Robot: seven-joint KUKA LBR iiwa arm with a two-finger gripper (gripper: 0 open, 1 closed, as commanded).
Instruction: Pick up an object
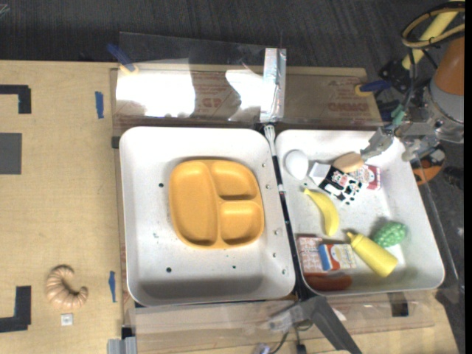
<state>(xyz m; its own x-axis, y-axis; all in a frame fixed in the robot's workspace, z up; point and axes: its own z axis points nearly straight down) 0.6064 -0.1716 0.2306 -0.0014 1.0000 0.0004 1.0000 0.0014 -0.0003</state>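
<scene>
At the right bin's [428,220] upper right corner, the gripper [392,143] is hovering with jaws spread, holding nothing. Below it, banana [325,209], mustard bottle [372,252] and cartons are crowding together (barely separated), so a descent is risking a glancing, empty close.

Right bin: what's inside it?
Right bin holds a banana, yellow squeeze bottle, green bumpy toy, carton, white cup and a patterned pile; what's under the pile is hidden.

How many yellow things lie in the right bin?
2: a banana near the bin's middle, and a yellow bottle nearer the front, beside the green fruit. Others may be hidden under the pile.
</scene>
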